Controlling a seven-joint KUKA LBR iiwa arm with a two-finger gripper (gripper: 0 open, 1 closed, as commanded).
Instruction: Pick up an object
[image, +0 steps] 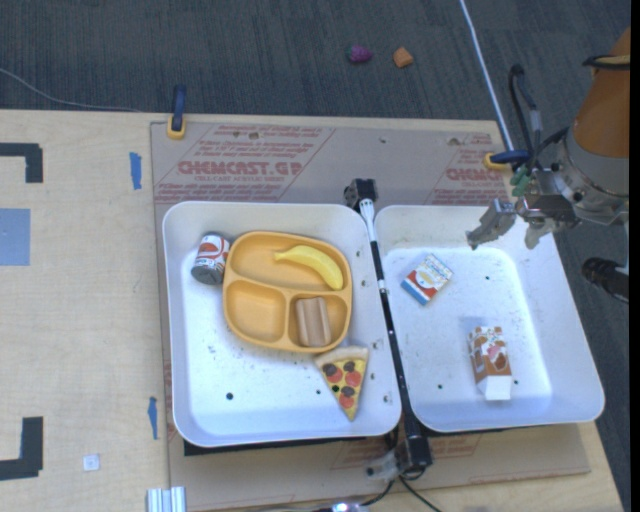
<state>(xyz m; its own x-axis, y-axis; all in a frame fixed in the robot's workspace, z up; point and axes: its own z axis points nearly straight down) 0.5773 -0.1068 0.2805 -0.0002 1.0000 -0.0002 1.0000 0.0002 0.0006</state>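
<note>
Tabletop (80, 300), far left: bare light wood with blue and black tape marks. A printed cardboard sheet (260, 165) lies under both bins.

Left bin (185, 400): a small can (209, 258) lies on its side near the upper left corner, touching the rim of a yellow divided plate (250, 310). A banana (312, 262) rests in the plate's top compartment. A brown sausage-like piece (312, 321) stands in the lower right compartment; the lower left compartment holds nothing visible. A pizza slice (346, 381) lies on the bin floor just below the plate's lower right corner, tip pointing down.

Right bin (560, 300): a small red, white and blue carton (427, 279) lies tilted in the upper left part. A brown and white carton (489, 361) lies lengthwise lower down, well apart from the first.

Far right: the arm (608, 120) reaches in over the right bin's upper right corner. The jaws (505, 225) hang above the bin's back edge, spread apart, nothing between them. They are near the small tilted carton but clear of it.
</note>
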